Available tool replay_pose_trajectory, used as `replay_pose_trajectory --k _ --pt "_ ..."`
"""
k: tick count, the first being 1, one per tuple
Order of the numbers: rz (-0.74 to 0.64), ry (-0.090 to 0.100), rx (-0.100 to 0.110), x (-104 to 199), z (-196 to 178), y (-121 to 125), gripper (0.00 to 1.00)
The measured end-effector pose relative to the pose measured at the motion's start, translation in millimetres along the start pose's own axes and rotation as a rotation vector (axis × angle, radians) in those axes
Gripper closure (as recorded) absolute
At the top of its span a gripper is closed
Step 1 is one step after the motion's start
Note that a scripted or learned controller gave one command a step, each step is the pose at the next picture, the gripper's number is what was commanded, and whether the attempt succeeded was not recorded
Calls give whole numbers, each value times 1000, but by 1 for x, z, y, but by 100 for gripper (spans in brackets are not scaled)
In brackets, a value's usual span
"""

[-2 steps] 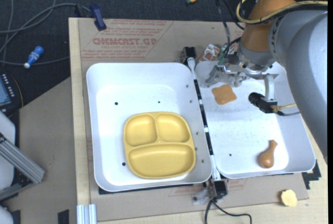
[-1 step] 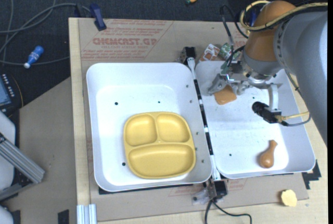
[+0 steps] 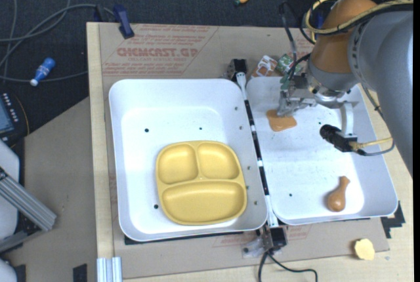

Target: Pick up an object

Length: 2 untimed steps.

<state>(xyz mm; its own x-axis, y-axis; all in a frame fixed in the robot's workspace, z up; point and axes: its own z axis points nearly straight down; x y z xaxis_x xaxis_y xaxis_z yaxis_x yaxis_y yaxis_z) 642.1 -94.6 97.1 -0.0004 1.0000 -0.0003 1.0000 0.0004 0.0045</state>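
Hand [image 3: 287, 107] is hovering right over the tan piece [image 3: 281, 122] near the far left corner of the right bin [image 3: 308, 208]; whether it is wide or narrow, I cannot tell, and nothing is showing in it. To do this well, it is needing to centre over the flat piece and press low against the bin floor before closing. A drumstick [image 3: 338, 194] is lying well apart, near the bin's near right corner. The yellow tray [image 3: 200, 182] is sitting in the left bin [image 3: 131, 103].

Right bin: two loose items.
Flat orange-tan piece [image 3: 282, 122] lies near the bin's upper left; brown drumstick-shaped item [image 3: 338, 194] lies tilted near the lower right corner.
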Motion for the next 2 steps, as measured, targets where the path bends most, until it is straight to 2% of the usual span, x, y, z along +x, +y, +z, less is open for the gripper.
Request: replay_pose_trajectory --k 1,2 --pt "4 -1 6 -35 -6 -15 100" --pt "-2 2 7 -8 -15 -34 100"
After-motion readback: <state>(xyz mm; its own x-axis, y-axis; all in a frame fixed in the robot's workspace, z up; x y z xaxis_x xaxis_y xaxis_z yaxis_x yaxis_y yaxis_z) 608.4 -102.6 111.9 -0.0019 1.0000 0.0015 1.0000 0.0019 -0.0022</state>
